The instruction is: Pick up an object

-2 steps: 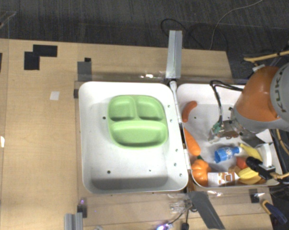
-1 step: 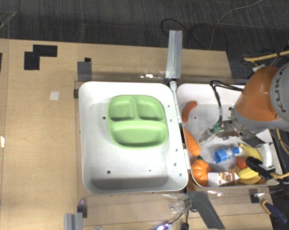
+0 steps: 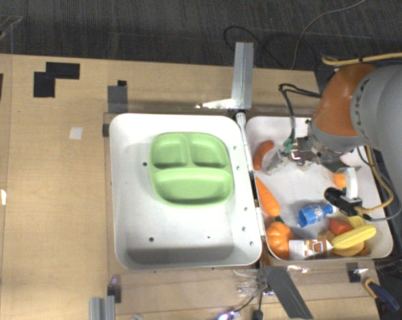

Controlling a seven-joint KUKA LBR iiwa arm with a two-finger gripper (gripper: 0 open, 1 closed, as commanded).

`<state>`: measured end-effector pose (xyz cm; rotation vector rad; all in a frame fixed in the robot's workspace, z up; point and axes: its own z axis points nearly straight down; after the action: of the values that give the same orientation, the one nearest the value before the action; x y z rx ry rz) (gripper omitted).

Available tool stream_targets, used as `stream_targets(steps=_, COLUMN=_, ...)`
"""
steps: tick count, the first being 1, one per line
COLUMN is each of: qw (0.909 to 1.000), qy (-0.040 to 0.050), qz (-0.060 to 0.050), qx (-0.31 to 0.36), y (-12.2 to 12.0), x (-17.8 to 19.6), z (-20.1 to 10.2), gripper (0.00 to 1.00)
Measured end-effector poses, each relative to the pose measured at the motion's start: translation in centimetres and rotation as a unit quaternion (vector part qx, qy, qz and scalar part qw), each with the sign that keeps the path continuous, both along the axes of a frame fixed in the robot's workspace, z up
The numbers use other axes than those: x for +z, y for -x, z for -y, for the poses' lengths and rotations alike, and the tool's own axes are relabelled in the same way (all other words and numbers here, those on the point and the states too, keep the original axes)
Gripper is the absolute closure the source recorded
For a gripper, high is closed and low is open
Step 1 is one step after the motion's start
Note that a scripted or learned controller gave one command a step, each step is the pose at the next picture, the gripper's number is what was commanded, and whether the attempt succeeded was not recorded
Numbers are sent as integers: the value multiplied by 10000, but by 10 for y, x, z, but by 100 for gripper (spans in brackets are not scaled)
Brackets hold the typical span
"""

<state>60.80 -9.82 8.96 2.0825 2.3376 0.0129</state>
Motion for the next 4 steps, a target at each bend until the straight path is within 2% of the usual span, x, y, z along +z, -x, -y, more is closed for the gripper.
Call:
stream_targets(steps=1, qw=9994, qy=13, qz=-159, qx=-312, y=-47, x=-1, z=-4, gripper=0)
stream_targets(steps=2, qw=9999, qy=-2, qz=-26, qx=-116, y=-62, x=98, z=-38, gripper=0)
stream_targets(steps=3, qw=9990, qy=-5, qz=-22, qx=-436, y=-42, x=-1, z=-13, gripper=0)
stream_targets(steps=4, qw=9992, qy=-8, qz=16, qx=-395, y=-45, x=12, z=-15, gripper=100)
